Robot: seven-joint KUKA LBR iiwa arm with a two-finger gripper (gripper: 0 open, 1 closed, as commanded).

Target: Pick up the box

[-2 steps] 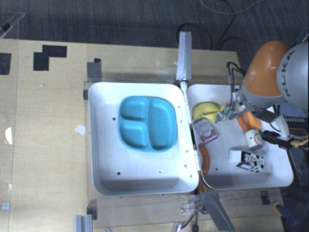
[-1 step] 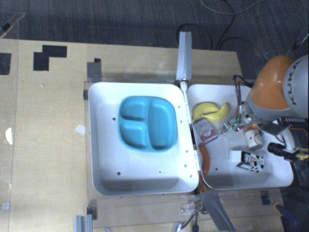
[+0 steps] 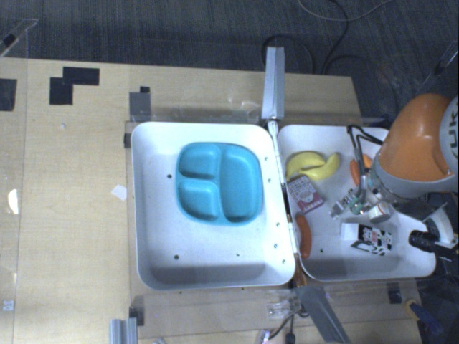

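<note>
- White plastic forms both bins: the left bin and the right bin sit side by side on the pale wooden counter, their inner walls touching along a shared seam.
- A blue divided tray lies near the middle of the left bin, with bare floor on all sides, widest toward the near wall.
- The box, small with a red and pink print, lies flat in the right bin, just beside the seam wall on its left.
- A yellow banana lies just behind the box, near the far wall.
- An orange-red sausage-shaped item lies in front of the box, tight against the seam wall.
- The tool hangs over the right bin's middle, right of the box and apart from it; whether it is released or clenched cannot be told.
- A white card with black marks lies under the tool's near side.
- Bare bin floor lies between the box and the tool.
</note>
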